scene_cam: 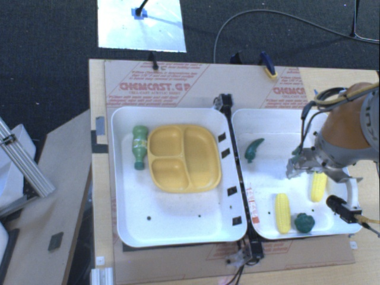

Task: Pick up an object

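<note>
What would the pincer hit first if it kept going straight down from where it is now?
Probably the yellow plastic corn cob lying just under the pincer in the right white bin, or the bin floor beside it; depth is unclear from this slant.

It looked like a robotics lab: a grey arm point(350, 129) worked over two white bins point(124, 218) on a bench with protective sheeting point(178, 82), loose cables point(249, 22), dark carpet and aluminium framing point(24, 165) well beyond the fingers.

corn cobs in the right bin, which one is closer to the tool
The upper right corn cob, lying right beside the tool. The other corn cob lies lower left, next to the green broccoli.
</note>
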Tool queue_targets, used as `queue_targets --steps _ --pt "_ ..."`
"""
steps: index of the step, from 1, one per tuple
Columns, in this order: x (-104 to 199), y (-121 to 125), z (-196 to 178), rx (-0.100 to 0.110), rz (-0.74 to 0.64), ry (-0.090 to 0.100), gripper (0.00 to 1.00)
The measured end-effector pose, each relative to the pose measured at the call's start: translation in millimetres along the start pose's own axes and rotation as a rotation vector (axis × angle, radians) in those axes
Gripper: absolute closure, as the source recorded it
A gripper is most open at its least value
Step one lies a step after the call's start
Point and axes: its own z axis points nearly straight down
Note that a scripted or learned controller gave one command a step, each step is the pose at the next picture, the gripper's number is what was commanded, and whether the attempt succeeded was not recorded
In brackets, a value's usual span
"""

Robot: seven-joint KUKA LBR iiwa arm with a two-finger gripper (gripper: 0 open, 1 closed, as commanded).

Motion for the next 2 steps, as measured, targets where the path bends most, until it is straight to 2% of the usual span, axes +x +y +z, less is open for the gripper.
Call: queue_targets --steps 2 --pt "8 0 -90 -0.003 -0.003 0.0 1.0"
